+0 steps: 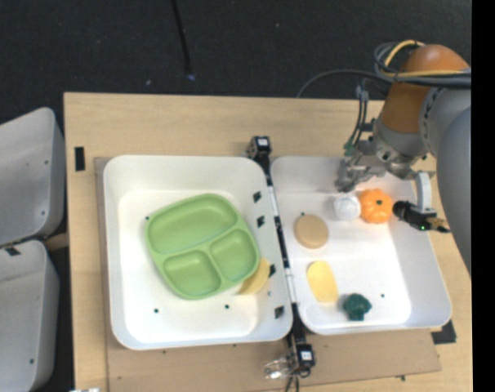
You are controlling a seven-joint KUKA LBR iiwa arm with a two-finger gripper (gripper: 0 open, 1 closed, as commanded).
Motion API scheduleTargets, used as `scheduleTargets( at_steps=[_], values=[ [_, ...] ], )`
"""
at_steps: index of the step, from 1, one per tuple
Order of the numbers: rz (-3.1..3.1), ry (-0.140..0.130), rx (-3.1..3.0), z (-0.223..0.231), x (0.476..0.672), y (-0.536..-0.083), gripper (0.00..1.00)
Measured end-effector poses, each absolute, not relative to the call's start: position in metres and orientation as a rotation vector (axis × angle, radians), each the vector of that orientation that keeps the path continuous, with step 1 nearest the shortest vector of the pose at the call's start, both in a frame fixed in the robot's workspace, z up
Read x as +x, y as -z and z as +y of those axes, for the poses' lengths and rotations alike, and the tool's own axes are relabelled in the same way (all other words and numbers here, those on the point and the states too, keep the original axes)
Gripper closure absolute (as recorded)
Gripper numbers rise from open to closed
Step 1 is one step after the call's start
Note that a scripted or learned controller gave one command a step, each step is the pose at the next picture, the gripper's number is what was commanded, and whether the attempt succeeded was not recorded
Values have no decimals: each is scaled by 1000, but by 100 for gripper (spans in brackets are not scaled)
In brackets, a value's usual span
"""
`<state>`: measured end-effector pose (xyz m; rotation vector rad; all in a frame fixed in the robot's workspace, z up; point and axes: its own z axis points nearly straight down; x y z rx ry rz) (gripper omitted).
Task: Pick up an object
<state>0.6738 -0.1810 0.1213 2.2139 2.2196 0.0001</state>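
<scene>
1. A small white rounded object point(345, 207) is seen lying on the floor of the right-hand shallow white bin point(419, 296), near its far edge; since the gripper is closest to it, it is judged the likeliest thing to be picked.
2. Touching it on its right, a small orange pumpkin-shaped toy point(376, 207) is seen, so the two are crowded together.
3. The two-finger gripper point(350, 178) of the grey arm is placed just above and behind the white object, close to it, though contact cannot be confirmed.
4. How far the gripper is open cannot be told from this slanted view, and nothing is visibly held by it.
5. The white object is judged to be resting on the bin floor, not lifted; the pick is therefore taken as not yet done, with closing and raising left.
6. Nearer the camera in the same bin, a flat tan round disc point(312, 231), a pale yellow oblong piece point(322, 281) and a small dark green lump point(357, 305) are laid well apart from the gripper.
7. In the left-hand shallow white bin point(129, 317), a light green three-compartment plastic plate point(202, 245) is set, with a yellow banana-like piece point(256, 280) tucked at its near right edge.
8. Both bins are borne by a light wooden bench point(190, 125).
</scene>
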Motion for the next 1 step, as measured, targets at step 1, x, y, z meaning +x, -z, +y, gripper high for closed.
scheduleTargets(
  at_steps=[1],
  values=[
    [2218,-6,2214,-183,675,-187,100]
  ],
)
